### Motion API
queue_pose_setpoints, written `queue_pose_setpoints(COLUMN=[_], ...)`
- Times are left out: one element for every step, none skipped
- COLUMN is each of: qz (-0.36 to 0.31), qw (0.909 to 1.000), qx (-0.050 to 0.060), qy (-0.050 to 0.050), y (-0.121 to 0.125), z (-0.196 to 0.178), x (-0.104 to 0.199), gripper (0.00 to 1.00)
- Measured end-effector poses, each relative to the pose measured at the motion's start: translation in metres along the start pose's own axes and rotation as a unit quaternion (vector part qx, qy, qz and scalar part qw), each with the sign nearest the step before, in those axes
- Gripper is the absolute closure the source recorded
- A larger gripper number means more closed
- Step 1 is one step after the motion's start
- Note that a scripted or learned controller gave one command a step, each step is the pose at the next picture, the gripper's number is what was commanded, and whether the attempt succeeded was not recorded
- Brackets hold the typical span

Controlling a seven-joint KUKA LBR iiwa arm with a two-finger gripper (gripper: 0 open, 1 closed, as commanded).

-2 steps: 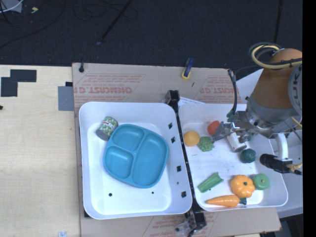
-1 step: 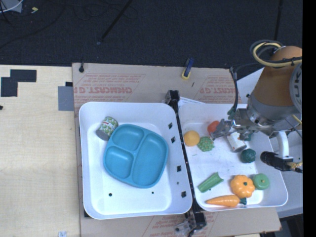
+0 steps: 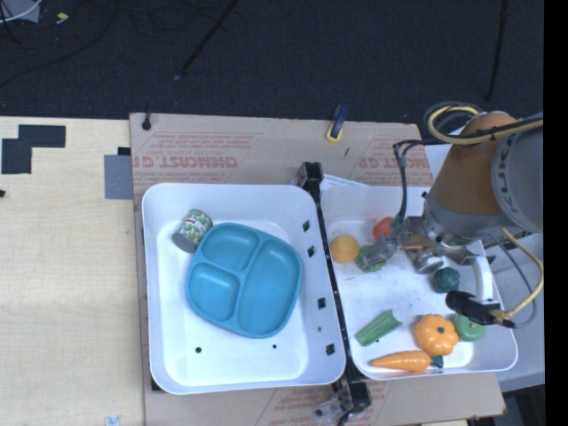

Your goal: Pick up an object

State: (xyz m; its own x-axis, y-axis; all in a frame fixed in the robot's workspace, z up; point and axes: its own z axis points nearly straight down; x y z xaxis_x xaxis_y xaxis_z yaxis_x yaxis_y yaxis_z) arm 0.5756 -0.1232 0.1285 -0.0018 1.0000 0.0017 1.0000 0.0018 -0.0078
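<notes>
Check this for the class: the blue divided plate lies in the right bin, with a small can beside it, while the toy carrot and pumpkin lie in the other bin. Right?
Not quite. The camera view shows the blue divided plate in the left bin, not the right. The small can is beside it, and the toy carrot and pumpkin lie in the other bin.

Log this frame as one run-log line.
gripper: low in right bin, by yellow ball | grasp: unclear | left bin: blue plate, small can
</notes>
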Motion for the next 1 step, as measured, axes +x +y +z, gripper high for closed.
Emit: queue_pose_setpoints(qz=[0.001], qw=[1.0000], qx=[-0.001], qy=[0.000], y=[-0.0003], z=[0.0436], x=[0.0020], gripper=[0.00])
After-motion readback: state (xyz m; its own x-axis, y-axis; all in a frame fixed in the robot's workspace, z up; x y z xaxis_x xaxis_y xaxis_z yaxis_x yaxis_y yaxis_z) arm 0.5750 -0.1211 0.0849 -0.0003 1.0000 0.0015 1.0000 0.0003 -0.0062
